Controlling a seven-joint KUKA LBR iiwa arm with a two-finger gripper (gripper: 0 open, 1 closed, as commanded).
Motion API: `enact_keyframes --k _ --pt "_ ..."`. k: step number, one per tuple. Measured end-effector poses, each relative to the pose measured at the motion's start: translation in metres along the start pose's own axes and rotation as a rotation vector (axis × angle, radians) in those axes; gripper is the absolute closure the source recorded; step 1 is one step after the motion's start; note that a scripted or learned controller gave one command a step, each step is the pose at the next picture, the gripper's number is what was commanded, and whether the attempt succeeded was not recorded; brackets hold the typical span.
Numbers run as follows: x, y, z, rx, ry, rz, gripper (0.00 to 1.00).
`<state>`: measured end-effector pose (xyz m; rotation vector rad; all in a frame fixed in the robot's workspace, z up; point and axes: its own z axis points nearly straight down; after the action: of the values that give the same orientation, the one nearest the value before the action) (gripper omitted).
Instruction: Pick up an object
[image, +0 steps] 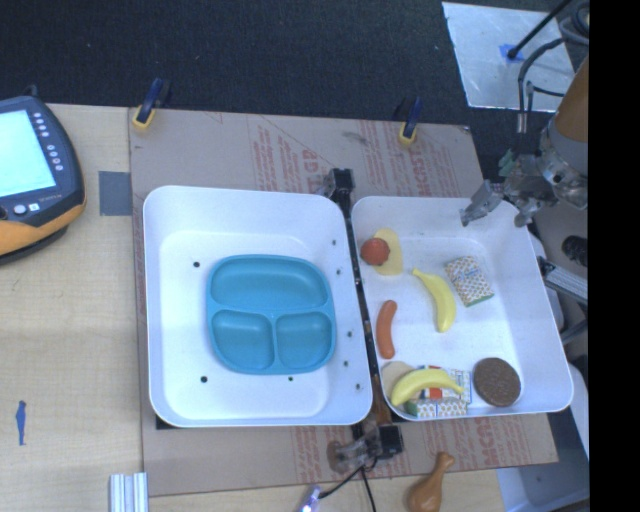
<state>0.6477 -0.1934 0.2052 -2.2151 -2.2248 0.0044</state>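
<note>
My gripper hangs over the far right corner of the right bin, open, with nothing between its fingers. Below it in that bin lie a yellow banana, a small patterned packet, a red ball-shaped fruit on a pale yellow piece, and an orange-red sausage. At the near edge sit a second banana on a small box and a brown round cookie. The packet is the closest of them to the gripper.
In the left bin rests a blue divided plate. A control pendant lies at the far left of the bench. A brown toy drumstick lies outside the bins at the front. Clamps hold the cardboard at the back.
</note>
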Motion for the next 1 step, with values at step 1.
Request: enact_keyframes --k 1 --pt "-0.0183 -0.0658 0.1142 0.002 0.000 -0.001 0.00"
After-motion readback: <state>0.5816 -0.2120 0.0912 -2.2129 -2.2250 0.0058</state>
